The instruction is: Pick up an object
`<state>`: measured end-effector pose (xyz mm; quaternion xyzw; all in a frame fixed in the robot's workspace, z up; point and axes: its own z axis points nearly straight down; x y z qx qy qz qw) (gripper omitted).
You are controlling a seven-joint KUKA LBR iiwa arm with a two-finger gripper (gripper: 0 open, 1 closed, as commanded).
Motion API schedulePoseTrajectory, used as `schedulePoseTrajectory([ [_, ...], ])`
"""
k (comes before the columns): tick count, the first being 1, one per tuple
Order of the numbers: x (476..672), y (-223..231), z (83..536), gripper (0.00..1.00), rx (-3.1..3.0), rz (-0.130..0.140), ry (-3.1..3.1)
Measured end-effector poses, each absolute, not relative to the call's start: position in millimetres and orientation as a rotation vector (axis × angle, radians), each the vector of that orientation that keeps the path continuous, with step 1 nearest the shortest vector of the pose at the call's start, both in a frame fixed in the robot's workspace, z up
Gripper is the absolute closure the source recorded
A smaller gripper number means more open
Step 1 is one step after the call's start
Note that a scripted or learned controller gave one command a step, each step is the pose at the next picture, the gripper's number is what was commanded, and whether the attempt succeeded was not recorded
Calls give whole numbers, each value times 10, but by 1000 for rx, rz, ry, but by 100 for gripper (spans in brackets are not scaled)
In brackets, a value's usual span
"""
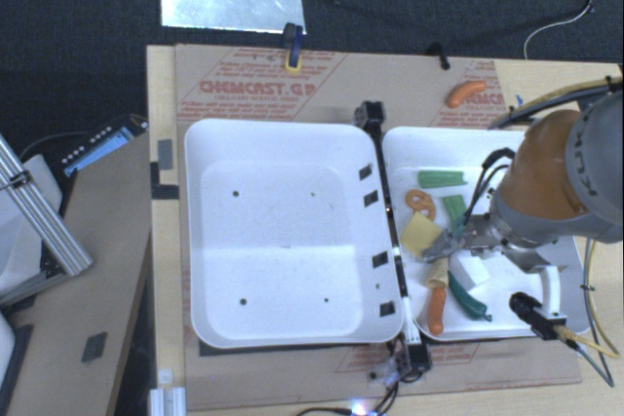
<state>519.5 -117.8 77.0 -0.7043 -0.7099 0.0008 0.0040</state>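
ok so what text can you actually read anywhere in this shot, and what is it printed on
"CHEMCAST GP", in red capitals, on the brown protective sheet covering the bench behind the left bin.
More red lettering of the same kind runs along that sheet's other edges, near the right bin and the front, but it is too blurred to read.
The dark handheld device at the left has marks on its face too small to read.

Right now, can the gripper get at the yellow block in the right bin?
Probably yes. The gripper is low in the right bin, just beside the yellow block, and nothing lies on top of the block. The orange pretzel and a green piece lie close by and might get bumped.
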Motion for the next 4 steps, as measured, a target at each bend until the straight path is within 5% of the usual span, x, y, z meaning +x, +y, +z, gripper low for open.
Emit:
schedulePoseTrajectory([
  [2,6437,-899,860,0,-2216,-9,-2234],
  [3,6441,-927,1018,100,-2220,-11,-2237],
  [4,6681,-925,917,100,-2211,19,-2221],
])
